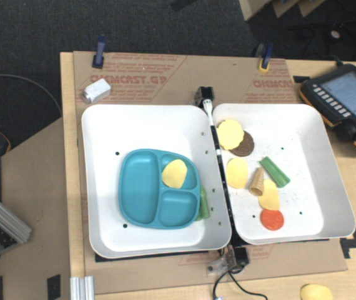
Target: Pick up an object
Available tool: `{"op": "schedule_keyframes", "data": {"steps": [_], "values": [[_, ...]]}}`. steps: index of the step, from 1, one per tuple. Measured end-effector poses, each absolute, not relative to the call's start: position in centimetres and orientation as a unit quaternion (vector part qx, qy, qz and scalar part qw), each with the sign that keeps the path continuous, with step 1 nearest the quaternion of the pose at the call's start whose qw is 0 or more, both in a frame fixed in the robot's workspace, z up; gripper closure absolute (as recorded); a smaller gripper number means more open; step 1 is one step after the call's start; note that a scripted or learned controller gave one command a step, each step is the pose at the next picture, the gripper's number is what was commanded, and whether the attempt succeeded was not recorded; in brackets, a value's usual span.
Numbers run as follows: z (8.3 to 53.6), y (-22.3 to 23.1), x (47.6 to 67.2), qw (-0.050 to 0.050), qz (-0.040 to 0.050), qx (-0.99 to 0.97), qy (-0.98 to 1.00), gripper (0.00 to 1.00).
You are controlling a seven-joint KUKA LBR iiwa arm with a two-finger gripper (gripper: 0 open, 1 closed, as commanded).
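End effector: state cannot be told. Step judged: pre-approach, nothing picked. Landmark: right bin (328, 161). Inside it, clustered toward its left wall, lie a yellow disc (230, 132), green stick (274, 171), cone (256, 181) and orange disc (272, 219). Its right half offers descent room. Orange disc sits apart, likeliest target.

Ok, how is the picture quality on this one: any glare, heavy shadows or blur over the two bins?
In the camera view, lighting is even and soft; the left bin and right bin are bright white but not blown out. Shadows are faint, just thin rims under the blue tray and the green piece. Focus is slightly soft overall, so the cardboard's print reads blurry.
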State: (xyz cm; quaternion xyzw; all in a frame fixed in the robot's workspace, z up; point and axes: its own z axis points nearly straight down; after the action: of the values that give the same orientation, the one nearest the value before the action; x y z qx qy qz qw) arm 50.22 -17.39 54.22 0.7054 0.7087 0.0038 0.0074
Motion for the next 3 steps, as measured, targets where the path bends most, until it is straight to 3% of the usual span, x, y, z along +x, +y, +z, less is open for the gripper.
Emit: {"op": "schedule_keyframes", "data": {"steps": [1,2,3], "values": [[41.3,-16.2,47.8,-0.006,-0.003,0.707,0.707,1.0],[54.3,-10.9,48.8,0.007,0.0054,0.705,0.709,1.0],[38.6,-9.7,47.8,-0.007,-0.0049,0.707,0.707,1.0]]}}
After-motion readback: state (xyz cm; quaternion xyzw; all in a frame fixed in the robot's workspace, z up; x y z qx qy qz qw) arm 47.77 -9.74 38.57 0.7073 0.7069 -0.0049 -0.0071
